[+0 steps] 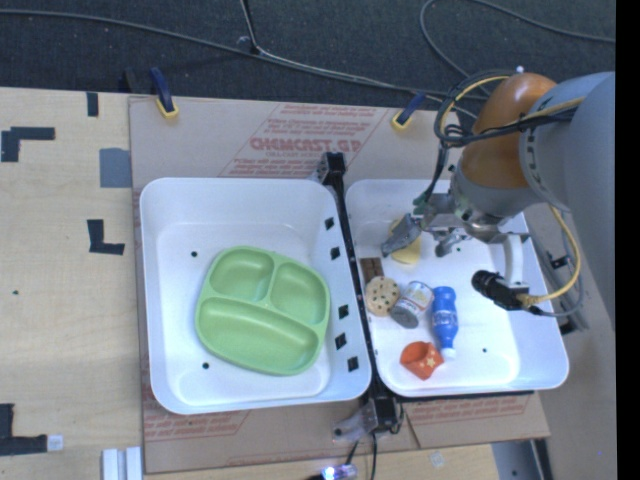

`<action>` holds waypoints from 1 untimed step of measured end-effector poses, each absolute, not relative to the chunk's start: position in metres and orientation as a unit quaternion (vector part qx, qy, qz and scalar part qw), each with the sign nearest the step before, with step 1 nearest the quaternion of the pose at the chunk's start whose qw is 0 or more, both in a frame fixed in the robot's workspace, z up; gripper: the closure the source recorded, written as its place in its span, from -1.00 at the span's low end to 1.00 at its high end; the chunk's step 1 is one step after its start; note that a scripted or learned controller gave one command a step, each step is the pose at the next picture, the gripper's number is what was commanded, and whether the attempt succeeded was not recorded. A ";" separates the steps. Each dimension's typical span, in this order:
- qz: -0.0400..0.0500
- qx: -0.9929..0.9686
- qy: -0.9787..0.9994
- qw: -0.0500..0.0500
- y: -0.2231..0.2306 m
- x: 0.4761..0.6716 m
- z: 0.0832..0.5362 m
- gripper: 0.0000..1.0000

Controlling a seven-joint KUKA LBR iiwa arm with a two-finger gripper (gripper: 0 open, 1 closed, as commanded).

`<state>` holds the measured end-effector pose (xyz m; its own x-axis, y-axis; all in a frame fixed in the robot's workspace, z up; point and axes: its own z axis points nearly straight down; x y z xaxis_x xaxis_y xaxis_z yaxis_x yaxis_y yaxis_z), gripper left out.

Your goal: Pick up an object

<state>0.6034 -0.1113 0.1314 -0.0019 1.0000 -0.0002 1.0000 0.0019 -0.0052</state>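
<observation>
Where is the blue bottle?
The blue bottle lies in the right bin, near its front. A small silver can sits on its left and an orange-red block just in front of it.

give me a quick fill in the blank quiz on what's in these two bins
1. The divided plate in the left bin is ____ in colour.
2. The bottle in the right bin has a ____ label.
3. The cookie lies in the ____ bin.
4. The gripper hovers over the ____ bin.

Missing words: green; blue; right; right
</observation>
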 end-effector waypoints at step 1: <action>0.001 -0.706 -0.708 0.001 -0.111 0.604 0.144 1.00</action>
<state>0.6041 -0.1110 0.1444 -0.0030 1.0000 -0.0005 1.0000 0.0030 -0.0024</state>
